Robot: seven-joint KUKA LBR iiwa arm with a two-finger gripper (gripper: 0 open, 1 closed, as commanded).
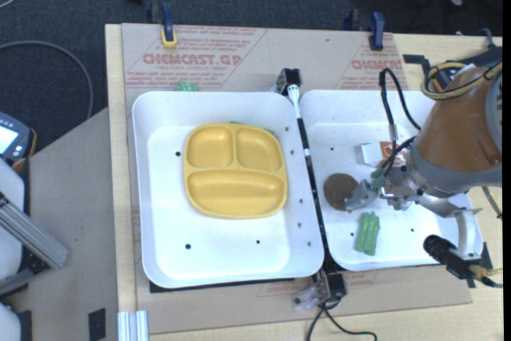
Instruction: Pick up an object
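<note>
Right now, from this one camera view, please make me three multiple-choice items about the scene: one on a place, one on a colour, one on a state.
1. Where does the yellow divided plate lie?
A. in the left bin
B. in the right bin
C. on the floor

2. What colour is the small block in the right bin?
A. red
B. green
C. blue

3. How does the brown round object stand to the pincer?
A. lifted above the bin
B. hanging outside the bench
C. resting on the bin floor, beside it

Key: 1 A, the plate sits inside the left bin's walls. 2 B, the block is green. 3 C, it lies flat on the white floor.
</note>
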